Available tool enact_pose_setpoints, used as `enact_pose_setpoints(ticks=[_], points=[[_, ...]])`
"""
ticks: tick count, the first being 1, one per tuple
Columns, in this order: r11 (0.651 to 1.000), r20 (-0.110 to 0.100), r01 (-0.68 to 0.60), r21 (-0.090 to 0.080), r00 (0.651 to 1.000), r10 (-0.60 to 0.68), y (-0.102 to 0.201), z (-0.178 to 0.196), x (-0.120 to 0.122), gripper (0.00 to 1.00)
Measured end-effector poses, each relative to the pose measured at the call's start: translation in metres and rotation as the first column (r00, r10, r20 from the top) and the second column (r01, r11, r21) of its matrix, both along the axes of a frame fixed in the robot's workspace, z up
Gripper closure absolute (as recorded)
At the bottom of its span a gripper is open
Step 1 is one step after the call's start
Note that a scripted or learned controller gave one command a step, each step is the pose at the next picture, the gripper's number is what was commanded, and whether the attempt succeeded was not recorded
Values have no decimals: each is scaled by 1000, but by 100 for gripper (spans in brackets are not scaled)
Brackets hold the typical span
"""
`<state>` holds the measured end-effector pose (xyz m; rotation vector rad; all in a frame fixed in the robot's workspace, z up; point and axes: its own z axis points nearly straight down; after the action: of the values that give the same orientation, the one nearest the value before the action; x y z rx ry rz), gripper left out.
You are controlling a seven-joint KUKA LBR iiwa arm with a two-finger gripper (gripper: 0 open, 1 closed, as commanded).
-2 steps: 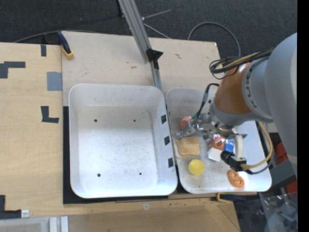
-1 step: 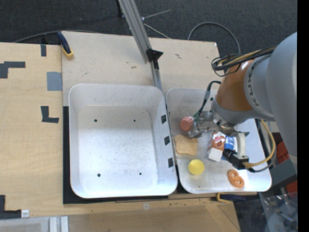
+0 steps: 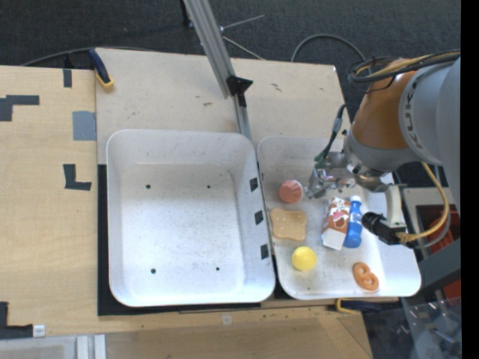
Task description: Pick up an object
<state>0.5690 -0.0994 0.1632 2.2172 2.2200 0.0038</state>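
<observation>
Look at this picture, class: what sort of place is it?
Probably a robotics lab bench: a grey arm with an orange band reaches over two white bins, one holding toy food like a yellow lemon and pretzel.

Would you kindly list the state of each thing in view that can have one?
Gripper: low over the right bin, beside the red ball.
Red ball: resting in the right bin.
Toast: lying flat.
Yellow ball: resting, apart from the gripper.
Carton: lying on its side.
Blue bottle: lying against the carton.
Pretzel: lying flat.

Single fixed camera above bench [image 3: 45, 200], slanted down on both bins [image 3: 120, 200]
</observation>
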Motion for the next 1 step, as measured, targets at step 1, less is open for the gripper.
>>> enact_pose_setpoints(ticks=[1], points=[[1000,1,0,0,1000,0,-3,62,7,100]])
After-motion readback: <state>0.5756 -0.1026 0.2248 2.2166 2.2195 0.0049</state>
